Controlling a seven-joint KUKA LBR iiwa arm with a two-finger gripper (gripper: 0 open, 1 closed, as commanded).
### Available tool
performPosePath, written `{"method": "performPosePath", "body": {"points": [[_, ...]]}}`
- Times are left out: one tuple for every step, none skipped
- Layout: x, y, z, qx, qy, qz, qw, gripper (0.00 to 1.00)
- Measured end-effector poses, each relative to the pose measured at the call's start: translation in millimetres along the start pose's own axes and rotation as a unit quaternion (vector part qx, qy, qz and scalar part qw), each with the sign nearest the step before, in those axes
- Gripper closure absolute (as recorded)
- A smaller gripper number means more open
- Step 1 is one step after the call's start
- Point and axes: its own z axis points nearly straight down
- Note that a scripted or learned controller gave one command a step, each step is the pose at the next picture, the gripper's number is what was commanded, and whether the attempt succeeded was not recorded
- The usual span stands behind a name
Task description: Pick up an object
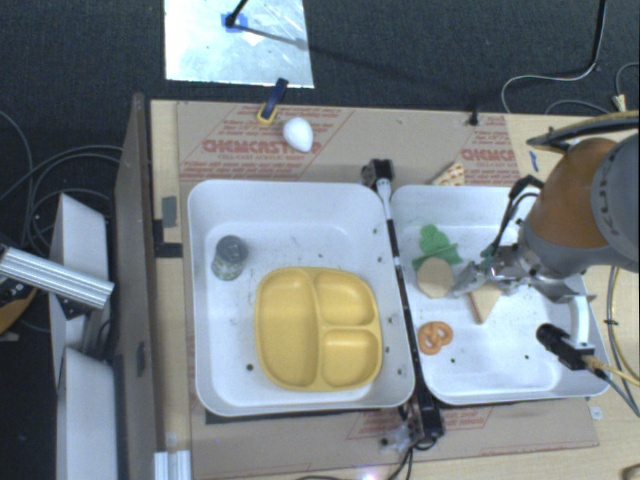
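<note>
Tan wedge (483,305) lies in the right-hand bin (500,368), near the middle of it. The pincer (478,280) is low over the bin, just above the wedge and right beside a round tan piece (433,276). I cannot tell if the pincer is wide or narrow, or if it holds a thing. A green thing (437,241) lies behind the round piece, and a small orange pretzel (434,337) lies nearer the front.

The left-hand bin (290,208) holds a yellow plate (318,326) with three parts and a little grey jar (229,256).

Both bins sit on a brown cardboard surface (400,138) with red letters. A white egg (297,133) and a small blue and yellow thing (272,101) rest on it behind the left-hand bin.

The floor (450,28) is dark. A shiny silver sheet (200,38) lies on it, and wires (30,183) curl at the left.
</note>
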Motion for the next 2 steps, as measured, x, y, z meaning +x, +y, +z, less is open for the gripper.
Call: {"method": "performPosePath", "body": {"points": [[1,-2,-10,0.002,0.001,0.0,1.0,1.0],[61,61,-114,-0.004,0.001,-0.004,1.0,1.0]]}}
